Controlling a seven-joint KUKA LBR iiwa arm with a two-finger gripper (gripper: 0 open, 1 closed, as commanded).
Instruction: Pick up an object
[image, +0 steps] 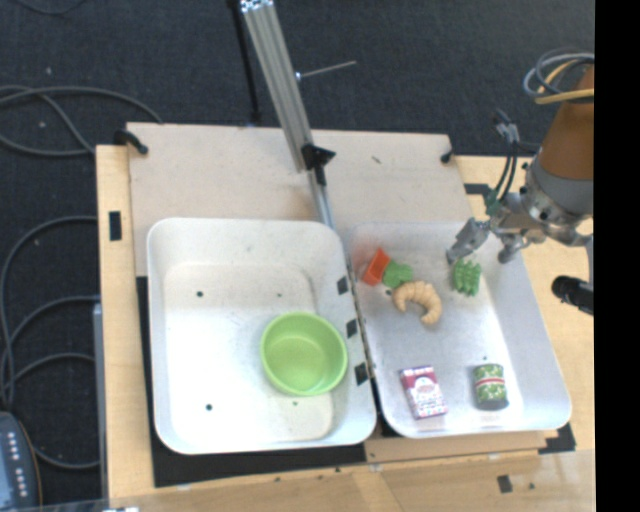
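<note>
Reaching in from the right, the grey arm holds its gripper over the upper right part of the right bin, fingers spread wide with nothing between them. Taking the croissant in that bin as the landmark: a green ridged block lies to its right, just below the gripper and apart from it. An orange piece and a small green piece touch each other just up-left of the croissant. A red and white carton lies below it, and a green can down to its right. A green bowl sits in the left bin, down-left of the croissant
</note>
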